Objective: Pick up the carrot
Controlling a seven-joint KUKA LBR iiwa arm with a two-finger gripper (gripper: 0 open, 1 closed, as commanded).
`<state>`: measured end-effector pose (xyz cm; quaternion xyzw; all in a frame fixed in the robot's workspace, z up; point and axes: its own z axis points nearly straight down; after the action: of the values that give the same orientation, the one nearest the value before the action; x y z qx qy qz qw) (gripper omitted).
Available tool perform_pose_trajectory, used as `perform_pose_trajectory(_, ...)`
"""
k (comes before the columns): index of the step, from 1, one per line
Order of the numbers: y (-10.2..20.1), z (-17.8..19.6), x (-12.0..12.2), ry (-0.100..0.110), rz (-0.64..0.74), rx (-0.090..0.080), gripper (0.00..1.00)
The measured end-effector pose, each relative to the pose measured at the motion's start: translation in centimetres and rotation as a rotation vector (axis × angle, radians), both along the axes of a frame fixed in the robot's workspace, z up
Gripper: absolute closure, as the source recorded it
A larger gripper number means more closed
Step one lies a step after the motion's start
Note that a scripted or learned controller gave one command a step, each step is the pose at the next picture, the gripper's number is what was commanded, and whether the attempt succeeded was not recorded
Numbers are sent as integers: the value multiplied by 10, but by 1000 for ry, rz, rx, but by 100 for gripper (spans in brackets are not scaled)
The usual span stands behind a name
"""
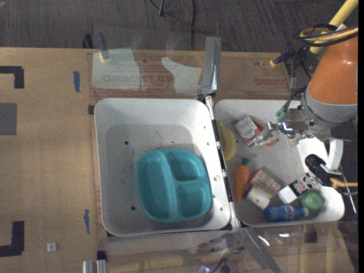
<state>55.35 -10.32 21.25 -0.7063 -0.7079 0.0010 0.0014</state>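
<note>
The carrot (243, 179), orange with a green top, lies along the left side of the right bin (284, 155), its top pointing away from the bench front. My gripper (276, 132) hangs over the back middle of that bin, up and to the right of the carrot and well apart from it. It sits just right of a small pink-and-white carton (248, 129). The grey arm with its orange band (335, 78) reaches in from the right.
A banana (228, 141) lies against the right bin's left wall, behind the carrot. A brown box (265, 181), a white cylinder (258, 198), a blue bottle (284, 212), a green object (311, 201) and a black-and-white item (303, 184) crowd the front. The left bin (114, 124) holds a teal divided plate (172, 185).
</note>
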Motion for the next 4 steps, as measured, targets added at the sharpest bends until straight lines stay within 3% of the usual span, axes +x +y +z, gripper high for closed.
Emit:
perform_pose_trajectory(1, -89, -44, 2, -1, -5, 0, 0)
perform_pose_trajectory(2, -7, -125, 3, -11, 66, -3, 0)
perform_pose_trajectory(3, -15, -125, 37, -10, -593, 0, 0)
perform_pose_trajectory(4, -16, -117, 37, -9, -590, -6, 100)
